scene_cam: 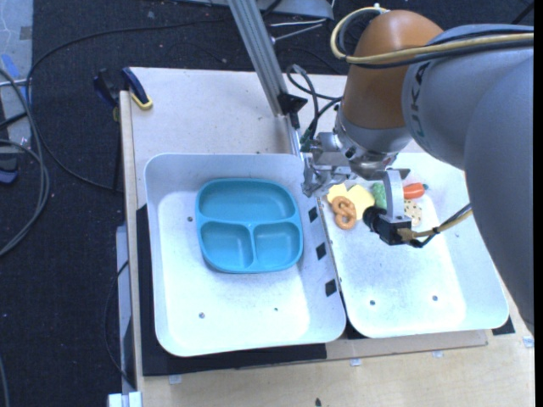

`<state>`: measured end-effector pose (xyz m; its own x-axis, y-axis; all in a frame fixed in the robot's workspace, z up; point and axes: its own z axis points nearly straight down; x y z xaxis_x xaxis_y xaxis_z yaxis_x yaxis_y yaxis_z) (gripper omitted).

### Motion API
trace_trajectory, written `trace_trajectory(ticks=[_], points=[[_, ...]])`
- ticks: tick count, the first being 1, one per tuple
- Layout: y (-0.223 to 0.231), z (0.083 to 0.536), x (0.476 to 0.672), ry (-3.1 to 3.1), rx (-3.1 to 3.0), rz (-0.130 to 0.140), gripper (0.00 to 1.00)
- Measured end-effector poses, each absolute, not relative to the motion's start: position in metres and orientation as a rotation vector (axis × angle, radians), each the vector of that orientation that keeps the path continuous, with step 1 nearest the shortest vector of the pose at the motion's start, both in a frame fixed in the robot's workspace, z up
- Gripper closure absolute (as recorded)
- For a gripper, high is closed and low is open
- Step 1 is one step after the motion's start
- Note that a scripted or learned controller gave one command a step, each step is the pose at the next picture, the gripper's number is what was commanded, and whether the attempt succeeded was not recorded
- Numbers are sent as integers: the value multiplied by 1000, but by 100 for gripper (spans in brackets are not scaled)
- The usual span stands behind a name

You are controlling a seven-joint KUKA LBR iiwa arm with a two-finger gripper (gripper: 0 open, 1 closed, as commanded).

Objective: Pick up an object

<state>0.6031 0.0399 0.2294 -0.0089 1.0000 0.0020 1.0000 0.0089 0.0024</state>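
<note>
Camera view: the arm (441,83) reaches in from the right w/ its gripper (327,172) low over the right bin (424,295), just above a small cluster incl. a pretzel-like piece (344,213), a yellow item (361,197) and an orange item (413,191) at the bin's far end. Grip state can't be told from here. A blue divided tray (249,225) lies in the left bin (229,312).
</note>
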Motion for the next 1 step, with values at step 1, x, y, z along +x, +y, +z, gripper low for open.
trace_trajectory(ticks=[1], points=[[97,222,612,2230,2212,3,100]])
